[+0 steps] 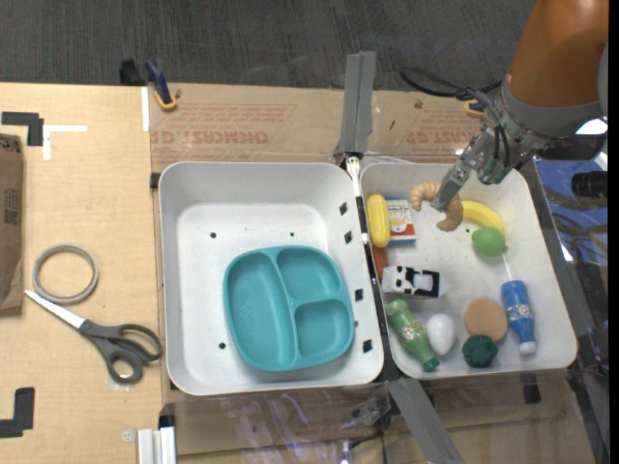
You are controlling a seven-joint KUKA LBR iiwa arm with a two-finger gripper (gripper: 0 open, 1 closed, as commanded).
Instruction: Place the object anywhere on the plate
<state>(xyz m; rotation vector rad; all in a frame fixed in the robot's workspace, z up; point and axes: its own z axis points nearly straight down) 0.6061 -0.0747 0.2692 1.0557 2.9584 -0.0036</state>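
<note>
A teal plate [288, 307] with three compartments lies in the left bin [193, 211]; nothing is on it. The right bin [546, 288] holds several small things: a corn cob [378, 220], a small box [401, 218], a tan curved toy [451, 220], a banana [482, 215], a green lime [489, 242], a black-and-white cow [410, 280], a green bottle [411, 333], a white egg [440, 333], a tan disc [485, 319], a dark green piece [479, 352] and a blue bottle [518, 315]. My gripper [471, 187] hangs open over the bin's far side, just above the tan toy and banana, holding nothing.
On the bench left of the bins lie scissors [106, 338], a tape roll [65, 272] and a brown bag [10, 220]. A blue clamp [160, 85] sits at the back. A grey divider bar [358, 104] rises between the bins.
</note>
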